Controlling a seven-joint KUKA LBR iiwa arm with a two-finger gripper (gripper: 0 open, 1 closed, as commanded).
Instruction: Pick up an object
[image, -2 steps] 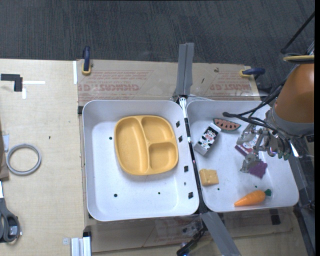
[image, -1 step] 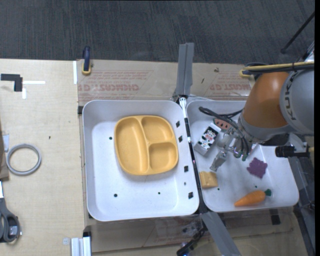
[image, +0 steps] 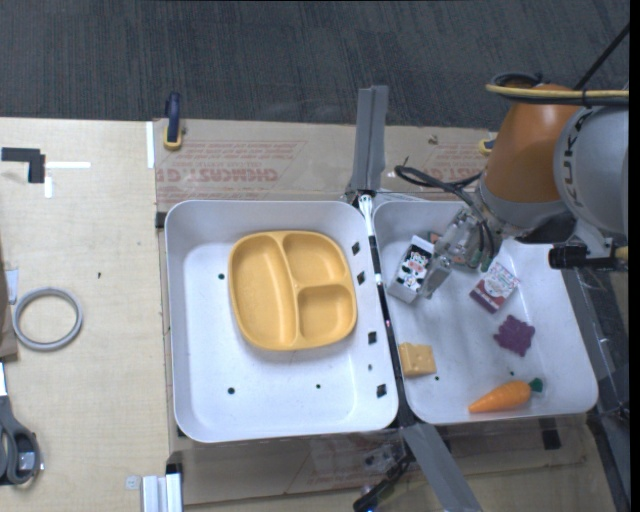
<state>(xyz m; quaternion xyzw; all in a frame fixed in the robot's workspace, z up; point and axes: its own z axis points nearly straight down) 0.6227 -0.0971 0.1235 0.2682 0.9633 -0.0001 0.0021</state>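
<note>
Reaching into the right bin (image: 560, 400), your gripper (image: 437, 268) sits just right of the small carton (image: 411, 268), touching it; finger spread can't be told.

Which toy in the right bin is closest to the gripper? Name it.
The black-and-white carton, right at the gripper. The red-and-white packet, purple grapes, cracker and carrot all lie farther off.

The arm (image: 560, 150) runs out of the frame at the upper right, so its base is cut off. Scissors (image: 15, 450) at the lower left are cropped by the left edge. The print on the small carton (image: 411, 268) by the gripper (image: 440, 268) is too small to read.
</note>
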